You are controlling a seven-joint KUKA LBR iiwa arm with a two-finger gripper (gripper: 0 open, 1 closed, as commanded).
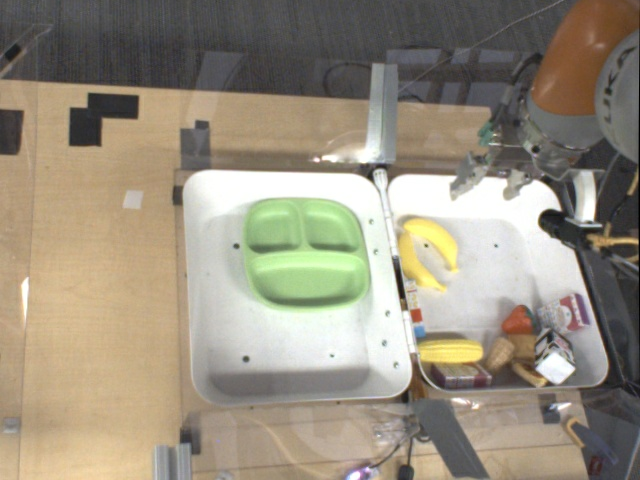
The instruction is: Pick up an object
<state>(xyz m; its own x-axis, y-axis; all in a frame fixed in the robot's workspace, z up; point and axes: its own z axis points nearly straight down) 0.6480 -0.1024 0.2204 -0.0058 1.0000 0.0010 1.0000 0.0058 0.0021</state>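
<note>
Above the right bin's (590,298) curved yellow banana (430,253) hangs the open metal pincer (490,183).

The right bin (500,258) has open white floor across its middle and far right. The banana (430,253) lies against its left side, close to the dividing wall, leaving little room on that side for a finger. The near end is crowded: a corn cob (450,350) with a dark red item just behind it at the near wall, and a tight cluster of small objects (540,343) in the near right corner, touching or nearly touching each other and the walls. The gripper (492,176) hangs over the far rim. In the left bin (215,358) the green divided plate (303,251) takes up the centre; bare floor rings it, widest at the near side.
</note>
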